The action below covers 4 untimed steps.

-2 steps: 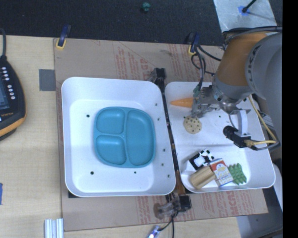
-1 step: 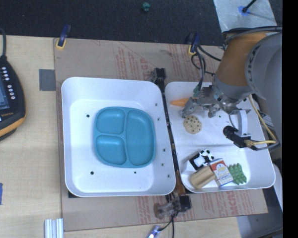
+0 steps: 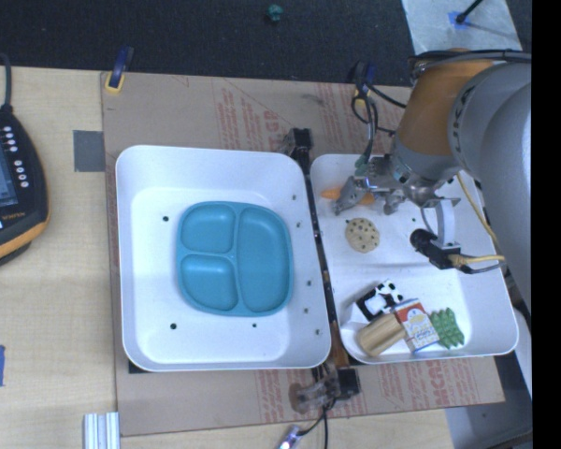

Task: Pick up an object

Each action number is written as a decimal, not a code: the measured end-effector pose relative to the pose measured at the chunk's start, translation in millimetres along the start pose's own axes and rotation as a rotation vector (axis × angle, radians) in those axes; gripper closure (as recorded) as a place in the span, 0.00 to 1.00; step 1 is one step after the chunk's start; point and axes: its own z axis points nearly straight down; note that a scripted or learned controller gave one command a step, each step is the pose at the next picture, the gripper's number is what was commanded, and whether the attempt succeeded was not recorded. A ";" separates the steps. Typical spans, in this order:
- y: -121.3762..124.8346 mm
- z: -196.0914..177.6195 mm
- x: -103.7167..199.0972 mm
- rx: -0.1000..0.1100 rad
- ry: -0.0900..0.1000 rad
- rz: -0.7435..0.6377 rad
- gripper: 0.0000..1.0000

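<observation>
Cookie is lying in the right bin, in its far half, on bare white floor and touching nothing else. Gripper is hanging over the far end of the same bin, just beyond the cookie and apart from it. Claw state: cannot tell, too blurred and partly hidden under the wrist. Nothing is showing as held.

An orange piece is sitting at the bin's far left corner, just beside the gripper on its left; whether they are touching, cannot tell.

The other items are crowding the near end of the right bin. A black-and-white toy is lying nearest the cookie, well apart from it. A tan block is lying tilted just below the toy, against the near left wall. A red-and-white box is resting against the block's right end. A green toy is sitting just right of the box, touching or nearly so.

The left bin is holding one thing: a blue divided plate, lying flat near the middle, three compartments facing up with nothing in them. The two bins are sitting side by side, rims nearly touching.
</observation>
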 end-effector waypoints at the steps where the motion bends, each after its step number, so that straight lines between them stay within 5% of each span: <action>1: 15.7 7.4 -10.7 0.001 0.002 -0.001 0.00; 2: -55.6 7.9 0.1 0.003 0.001 0.003 0.00; 3: 10.9 0.4 -8.2 0.000 0.001 0.002 0.00; 4: -74.4 8.1 -7.1 0.003 0.001 0.001 0.00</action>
